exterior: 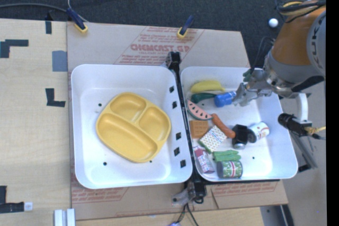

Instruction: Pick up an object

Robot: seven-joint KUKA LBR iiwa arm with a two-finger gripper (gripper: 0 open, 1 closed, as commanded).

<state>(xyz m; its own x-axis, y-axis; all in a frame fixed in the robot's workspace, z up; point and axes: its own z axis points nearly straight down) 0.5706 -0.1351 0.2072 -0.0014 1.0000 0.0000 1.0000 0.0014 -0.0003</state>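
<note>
Overhead, 2 white bins sit side by side on a cardboard sheet. At 9 o'clock of the pair, the left bin [85,114] carries a yellow divided plate [133,126] with 3 compartments, lying flat near its middle.

At 3 o'clock, the right bin [275,161] holds a crowded heap. Toward 12 o'clock in it lies a yellow banana [207,86], with a dark green piece [201,97] just below and a blue cylinder [224,98] touching that piece's right end. Nearer the divider rests a watermelon slice [197,110], and below it a tan cracker-like square [198,128]. An orange sausage shape [223,125] lies slantwise beside a checked packet [213,138]. A black object [241,135] sits against a small white can [259,130]; what the black thing is stays hard to make out. At 6 o'clock are a green block [226,155], a green can [230,169] on its side and a pinkish packet [203,160] whose print is too small to read.

The gripper [244,97] hangs over the bin's 1 o'clock area, just right of the blue cylinder; its tips blur into grey metal, so whether the pincer is wide or narrow I cannot tell, and nothing is seen between them. The arm [294,45] is cut off at the 3 o'clock edge.
</note>
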